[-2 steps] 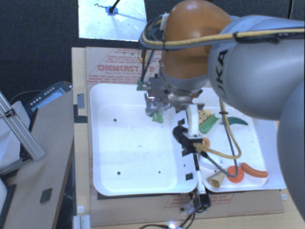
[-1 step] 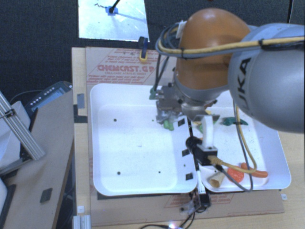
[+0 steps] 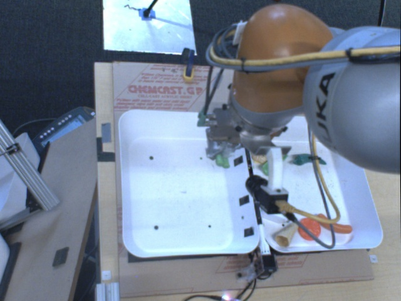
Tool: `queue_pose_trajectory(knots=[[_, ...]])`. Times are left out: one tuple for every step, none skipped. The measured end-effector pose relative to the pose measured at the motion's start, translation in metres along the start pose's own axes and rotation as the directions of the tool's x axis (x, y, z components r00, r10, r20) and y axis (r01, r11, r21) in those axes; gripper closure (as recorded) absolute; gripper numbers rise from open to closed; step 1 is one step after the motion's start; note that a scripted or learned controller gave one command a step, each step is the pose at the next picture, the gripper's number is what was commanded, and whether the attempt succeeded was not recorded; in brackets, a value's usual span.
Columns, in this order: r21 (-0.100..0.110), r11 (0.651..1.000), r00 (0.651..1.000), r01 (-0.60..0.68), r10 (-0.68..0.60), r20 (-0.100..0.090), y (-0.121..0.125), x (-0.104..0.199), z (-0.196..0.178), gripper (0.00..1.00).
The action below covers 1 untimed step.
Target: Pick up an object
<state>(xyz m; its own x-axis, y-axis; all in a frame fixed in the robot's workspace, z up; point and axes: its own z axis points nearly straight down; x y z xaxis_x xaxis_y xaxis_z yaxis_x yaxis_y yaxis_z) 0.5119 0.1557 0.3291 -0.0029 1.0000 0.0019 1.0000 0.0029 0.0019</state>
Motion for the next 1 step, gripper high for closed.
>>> queue_pose_trajectory(knots=[[0.003, 1.000, 1.000, -0.006, 0.006, 0.003, -0.0261, -0.0469, 0.0147, 1.00]])
